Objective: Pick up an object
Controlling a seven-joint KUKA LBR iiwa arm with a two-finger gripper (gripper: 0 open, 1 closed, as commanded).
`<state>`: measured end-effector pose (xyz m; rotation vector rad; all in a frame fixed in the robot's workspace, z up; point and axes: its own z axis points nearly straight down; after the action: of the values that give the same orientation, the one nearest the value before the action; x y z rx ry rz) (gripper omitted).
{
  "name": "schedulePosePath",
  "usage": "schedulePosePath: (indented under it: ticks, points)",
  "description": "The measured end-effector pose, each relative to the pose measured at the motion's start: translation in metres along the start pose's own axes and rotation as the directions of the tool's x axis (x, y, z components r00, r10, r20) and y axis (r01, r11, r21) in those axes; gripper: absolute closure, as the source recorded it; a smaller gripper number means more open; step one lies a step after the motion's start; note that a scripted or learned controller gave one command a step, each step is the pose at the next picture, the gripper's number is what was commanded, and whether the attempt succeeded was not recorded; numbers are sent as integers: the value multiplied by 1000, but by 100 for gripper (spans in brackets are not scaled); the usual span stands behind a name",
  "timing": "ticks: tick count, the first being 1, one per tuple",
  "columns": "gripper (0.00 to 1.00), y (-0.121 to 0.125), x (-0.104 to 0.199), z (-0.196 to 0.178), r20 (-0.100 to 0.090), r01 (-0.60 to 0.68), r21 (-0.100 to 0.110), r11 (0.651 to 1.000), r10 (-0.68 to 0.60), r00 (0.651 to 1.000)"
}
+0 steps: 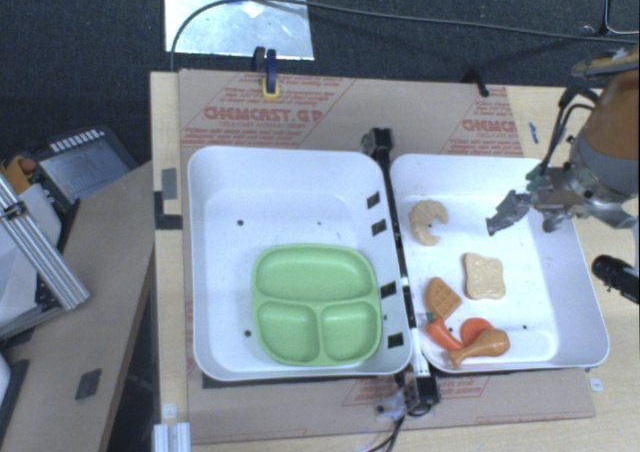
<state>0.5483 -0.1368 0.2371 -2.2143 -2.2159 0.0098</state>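
The right bin (570, 270) holds several toy foods: a pale croissant (429, 221) at its upper left, a tan bread slice (484, 276) in the middle, an orange cracker (442, 296), and a chicken drumstick (480, 344) lying over a red-orange piece (473, 326) near the front. My gripper (530, 208) hangs over the bin's upper right part, to the right of the croissant and above the bread slice. Its fingers (506, 213) stand apart with nothing between them.
The left bin (215, 240) bears a green divided plate (315, 303). A black clip divider (385, 210) runs between the two bins. The arm enters from the right edge, over the right bin's far corner.
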Motion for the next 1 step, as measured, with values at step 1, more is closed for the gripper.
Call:
schedulePosePath:
  ticks: [1]
  points:
    - [0,2,0,-7,2,3,-13,1000,-3,1000]
